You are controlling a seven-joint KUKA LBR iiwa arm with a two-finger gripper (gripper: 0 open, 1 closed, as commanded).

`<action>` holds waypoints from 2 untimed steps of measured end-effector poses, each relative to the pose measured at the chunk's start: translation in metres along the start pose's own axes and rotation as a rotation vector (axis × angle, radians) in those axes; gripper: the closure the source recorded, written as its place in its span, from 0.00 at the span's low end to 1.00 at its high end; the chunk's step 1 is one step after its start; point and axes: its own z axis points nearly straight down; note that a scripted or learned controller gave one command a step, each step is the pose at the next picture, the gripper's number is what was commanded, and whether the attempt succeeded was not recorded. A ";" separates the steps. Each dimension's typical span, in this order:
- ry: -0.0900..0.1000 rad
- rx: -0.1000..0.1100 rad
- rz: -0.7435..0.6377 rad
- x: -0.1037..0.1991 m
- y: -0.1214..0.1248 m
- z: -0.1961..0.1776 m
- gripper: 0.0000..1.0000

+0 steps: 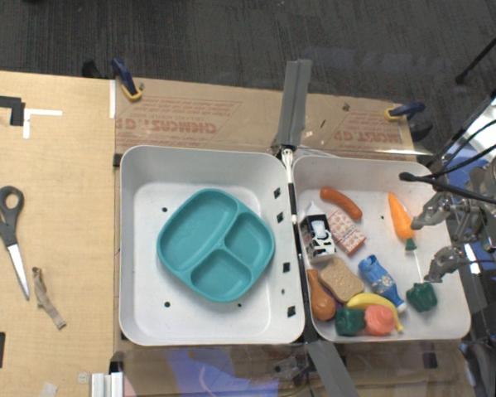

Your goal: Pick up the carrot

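Just beside carrot [400, 216] — fingers [435, 212], apart.

Hand [439, 242] at right edge (fingers spread), nothing held

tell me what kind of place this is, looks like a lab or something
Most likely a robotics lab test bench, not a kitchen: two white bins clamped to a cardboard-covered bench, toy food such as a carrot and banana, a teal divided plate, and a robot pincer reaching in.
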 end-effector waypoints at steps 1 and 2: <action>0.000 0.000 0.064 -0.055 -0.025 0.058 0.00; -0.002 0.001 0.236 -0.122 -0.037 0.146 0.00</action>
